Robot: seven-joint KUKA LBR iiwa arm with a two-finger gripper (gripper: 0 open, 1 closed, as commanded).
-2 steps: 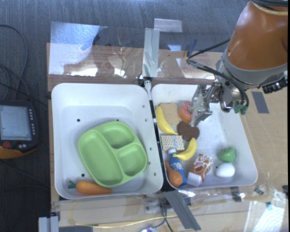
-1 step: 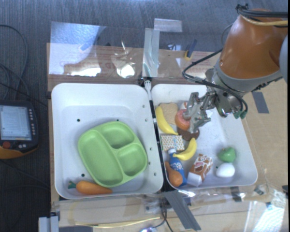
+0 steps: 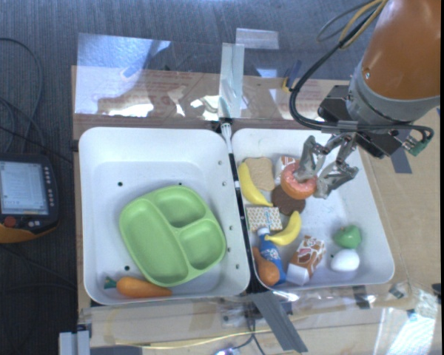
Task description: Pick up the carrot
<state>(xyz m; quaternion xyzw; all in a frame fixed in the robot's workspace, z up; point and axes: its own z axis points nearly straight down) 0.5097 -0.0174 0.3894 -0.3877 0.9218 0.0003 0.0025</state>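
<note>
Orange-banded grey arm (image 3: pixel 399 50), black and yellow cables, metal two-finger gripper (image 3: pixel 327 170)

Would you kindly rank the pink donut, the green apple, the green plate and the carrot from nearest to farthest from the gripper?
From the gripper:
1. Pink donut, right bin, at its fingers.
2. Green apple, right bin, lower right.
3. Green plate, left bin.
4. Carrot, left bin's bottom corner.

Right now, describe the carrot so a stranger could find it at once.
Start at the left white bin, which holds a green divided plate. Below the plate, along the bin's near edge, lies the orange tapered carrot, the only orange thing in that bin.
</note>
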